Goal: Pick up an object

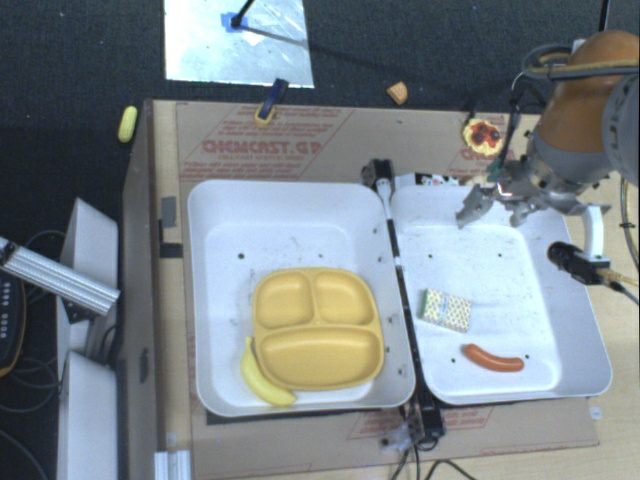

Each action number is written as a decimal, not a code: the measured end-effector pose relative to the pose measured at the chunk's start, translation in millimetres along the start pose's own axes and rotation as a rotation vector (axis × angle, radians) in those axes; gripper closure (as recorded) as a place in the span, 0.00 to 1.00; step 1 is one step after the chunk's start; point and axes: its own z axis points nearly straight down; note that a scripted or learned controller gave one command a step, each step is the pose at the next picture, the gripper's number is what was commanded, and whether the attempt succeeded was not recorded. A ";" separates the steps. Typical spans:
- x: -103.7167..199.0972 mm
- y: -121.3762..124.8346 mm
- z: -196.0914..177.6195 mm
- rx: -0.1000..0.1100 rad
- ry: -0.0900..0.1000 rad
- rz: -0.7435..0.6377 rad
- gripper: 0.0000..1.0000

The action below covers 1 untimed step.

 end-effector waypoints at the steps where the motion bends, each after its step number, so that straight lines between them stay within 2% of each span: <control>1: -24.1 -77.8 -21.4 -0.001 -0.002 0.003 0.00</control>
